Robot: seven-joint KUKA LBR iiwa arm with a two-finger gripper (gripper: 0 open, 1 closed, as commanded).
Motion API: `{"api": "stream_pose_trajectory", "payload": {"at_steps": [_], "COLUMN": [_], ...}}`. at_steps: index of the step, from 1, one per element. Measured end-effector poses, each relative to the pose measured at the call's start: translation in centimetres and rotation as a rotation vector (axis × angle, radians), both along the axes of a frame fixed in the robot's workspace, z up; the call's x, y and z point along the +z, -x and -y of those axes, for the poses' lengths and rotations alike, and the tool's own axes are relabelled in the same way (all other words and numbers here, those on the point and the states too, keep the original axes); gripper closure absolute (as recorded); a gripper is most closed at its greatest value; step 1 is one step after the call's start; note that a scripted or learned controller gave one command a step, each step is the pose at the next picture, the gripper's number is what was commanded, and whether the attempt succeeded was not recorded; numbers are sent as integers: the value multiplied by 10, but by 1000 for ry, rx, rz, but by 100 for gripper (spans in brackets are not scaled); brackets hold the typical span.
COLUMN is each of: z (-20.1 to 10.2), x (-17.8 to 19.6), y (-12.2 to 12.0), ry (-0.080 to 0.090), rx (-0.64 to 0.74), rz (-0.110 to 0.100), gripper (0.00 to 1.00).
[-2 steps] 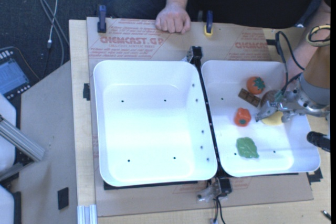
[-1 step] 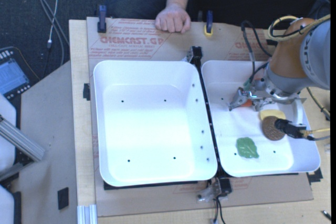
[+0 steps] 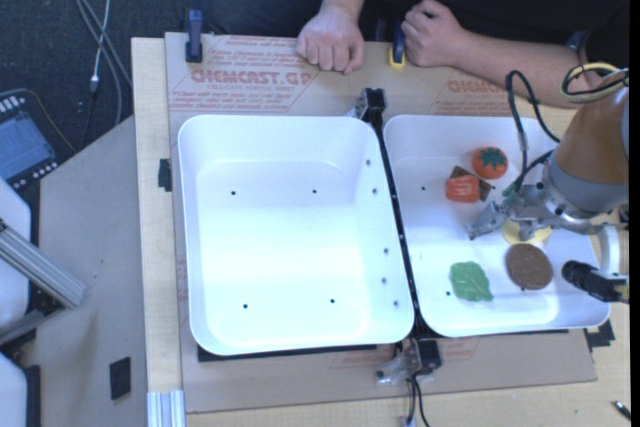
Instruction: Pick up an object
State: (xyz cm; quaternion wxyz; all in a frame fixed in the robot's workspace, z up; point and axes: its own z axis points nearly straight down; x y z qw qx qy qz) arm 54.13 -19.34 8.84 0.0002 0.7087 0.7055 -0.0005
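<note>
The right bin [image 3: 440, 145] holds several small objects. An orange tomato-like ball [image 3: 490, 161] lies at the back, with a red-brown block [image 3: 461, 187] just left of it. A green leafy piece [image 3: 470, 281] and a brown round disc [image 3: 528, 267] lie near the front. A yellow object [image 3: 526, 234] peeks out from under the wrist. My gripper [image 3: 487, 219] hangs low over the bin's middle, just below the red-brown block and above the green piece. The grey arm [image 3: 590, 155] comes in from the right. Nothing is visibly held.
The left bin [image 3: 290, 235] stands beside the right one, with a black divider clamp [image 3: 372, 102] between them at the back. A person's two fists [image 3: 330, 40] rest on the bench's far edge. A black cable [image 3: 515, 115] loops over the right bin.
</note>
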Motion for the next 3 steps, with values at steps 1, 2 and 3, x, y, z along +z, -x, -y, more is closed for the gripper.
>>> {"api": "stream_pose_trajectory", "payload": {"at_steps": [1, 2, 3], "z": [-52, -80, -67], "x": [0, -1, -1], "y": [-46, 30, 45], "ry": [-2, -2, -1], "rx": [10, 5, 3], "rz": [2, -1, 0], "gripper": [0, 0, 0]}}
